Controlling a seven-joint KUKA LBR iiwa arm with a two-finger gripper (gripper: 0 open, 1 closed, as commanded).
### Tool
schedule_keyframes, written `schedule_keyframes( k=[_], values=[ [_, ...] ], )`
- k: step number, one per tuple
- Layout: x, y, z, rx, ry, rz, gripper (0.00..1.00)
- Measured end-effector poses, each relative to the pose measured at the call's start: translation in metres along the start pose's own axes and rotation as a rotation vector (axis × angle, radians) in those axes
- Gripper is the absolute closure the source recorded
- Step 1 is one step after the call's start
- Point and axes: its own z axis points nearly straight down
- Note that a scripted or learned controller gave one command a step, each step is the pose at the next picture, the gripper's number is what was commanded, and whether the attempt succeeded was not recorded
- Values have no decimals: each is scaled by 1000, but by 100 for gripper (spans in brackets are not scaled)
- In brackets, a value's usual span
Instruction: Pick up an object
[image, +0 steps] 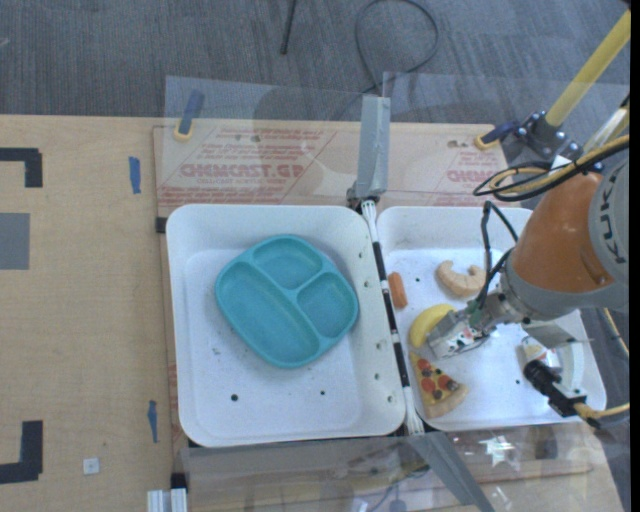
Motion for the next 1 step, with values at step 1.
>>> schedule_keyframes(
  k=[1],
  values=[
    [-1,10,0,-2,-4,-46,0]
  ],
)
